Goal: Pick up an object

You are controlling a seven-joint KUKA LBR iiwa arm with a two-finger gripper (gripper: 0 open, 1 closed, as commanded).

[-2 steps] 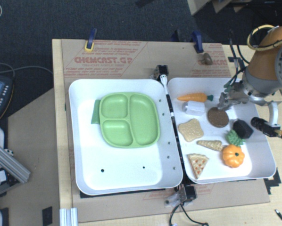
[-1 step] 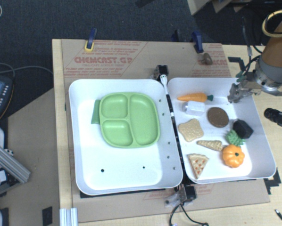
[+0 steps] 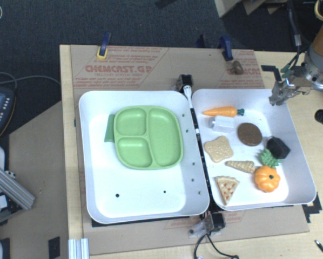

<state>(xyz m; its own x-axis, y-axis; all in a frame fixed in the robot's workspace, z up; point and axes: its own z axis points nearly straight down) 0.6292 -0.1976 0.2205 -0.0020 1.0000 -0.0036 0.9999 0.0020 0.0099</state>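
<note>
The bench board (image 3: 167, 63) carries red printing that reads "CHEMCAST G.P"; a second, partly hidden run of the same red print sits near the back right clamp (image 3: 225, 47). The left bin (image 3: 94, 161) holds a green three-compartment tray (image 3: 149, 137). The right bin (image 3: 296, 144) holds the pickable toy foods: a brown round patty (image 3: 250, 134), an orange pumpkin (image 3: 267, 179), a carrot (image 3: 221, 111) near the back wall, a bread slice (image 3: 219, 149), a pizza slice (image 3: 226, 188), a waffle cone (image 3: 241, 166), a clear white block (image 3: 223, 124) and a black block (image 3: 277, 147). The arm enters at the upper right, wrist tilted down and leftward. The gripper (image 3: 281, 95) hangs above the right bin's back right corner, apart from every object; nothing sits between its fingers, and whether they are spread or closed cannot be told.
</note>
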